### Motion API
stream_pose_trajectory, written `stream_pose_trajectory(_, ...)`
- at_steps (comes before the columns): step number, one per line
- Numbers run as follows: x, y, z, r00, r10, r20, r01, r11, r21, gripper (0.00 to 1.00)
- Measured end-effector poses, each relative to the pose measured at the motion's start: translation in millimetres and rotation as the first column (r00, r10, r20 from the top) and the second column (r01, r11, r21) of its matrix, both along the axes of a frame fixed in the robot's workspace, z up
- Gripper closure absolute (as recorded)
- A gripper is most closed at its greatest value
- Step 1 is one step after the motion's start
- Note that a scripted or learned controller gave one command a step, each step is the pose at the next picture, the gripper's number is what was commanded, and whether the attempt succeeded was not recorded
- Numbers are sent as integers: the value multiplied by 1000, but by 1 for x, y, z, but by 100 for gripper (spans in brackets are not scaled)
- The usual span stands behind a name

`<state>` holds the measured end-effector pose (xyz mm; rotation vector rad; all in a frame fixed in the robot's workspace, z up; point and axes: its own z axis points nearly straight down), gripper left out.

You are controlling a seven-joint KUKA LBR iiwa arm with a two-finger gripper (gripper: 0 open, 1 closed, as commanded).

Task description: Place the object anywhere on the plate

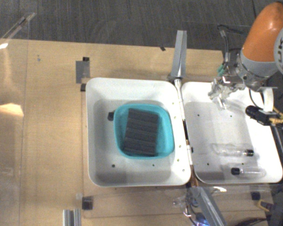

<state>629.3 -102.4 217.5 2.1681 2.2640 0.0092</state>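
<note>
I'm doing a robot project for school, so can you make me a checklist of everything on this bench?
Surface: a wooden bench with two white bins side by side, the left bin and the right bin.
Job's things: a blue plate sits in the left bin with a dark ridged block lying on it.
Clutter: two clear tubes with dark caps, one above the other, lie near the right bin's front corner.
Grippers: the gripper hangs over the right bin's back edge; nothing seen in it.
Cables: dark cables run along the arm.
Surroundings: dark floor behind the bench; small metal brackets on the bench.
</note>
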Motion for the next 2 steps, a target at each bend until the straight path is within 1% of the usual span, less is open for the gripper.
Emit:
stream_pose_trajectory(1, -37, 81, -33, 997, 83, -5, -83, 997, 1, 100)
stream_pose_trajectory(2, -36, 80, -32, 997, 82, -5, -82, 997, 1, 0)
